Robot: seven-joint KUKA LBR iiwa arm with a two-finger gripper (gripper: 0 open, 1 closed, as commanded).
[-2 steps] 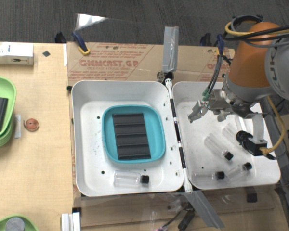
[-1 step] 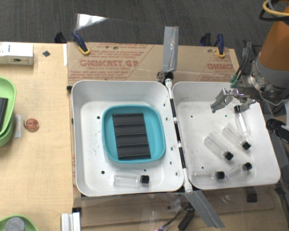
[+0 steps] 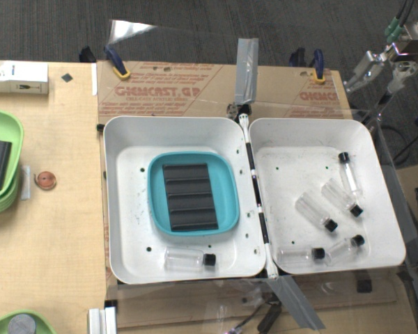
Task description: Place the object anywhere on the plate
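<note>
Honestly, you're looking at a task that's sitting at zero progress, as far as I can judge. The teal plate is lying in the left bin, w/ a black ridged insert covering its middle and no vial on it. One clear vial w/ a black cap is lying on the left bin's floor, just beside the plate's near edge but off it. Five more vials are lying scattered in the right bin, well apart from the plate.

So everything is remaining: a grasp, a carry, a drop onto the plate. Which vial counts as the object — you can't say from this; the one beside the plate is looking like the closest candidate.

Grey hardware is poking in at the upper right w/ cables, cut off by the frame edge. It's prob. part of the arm, but you're not getting enough to read it. The end effector's state: can't tell.

Also hard to read: the vials' clear bodies are blending into the white bin floors, so mostly the black caps are giving them away — esp. the pair along the right bin's near wall.
</note>
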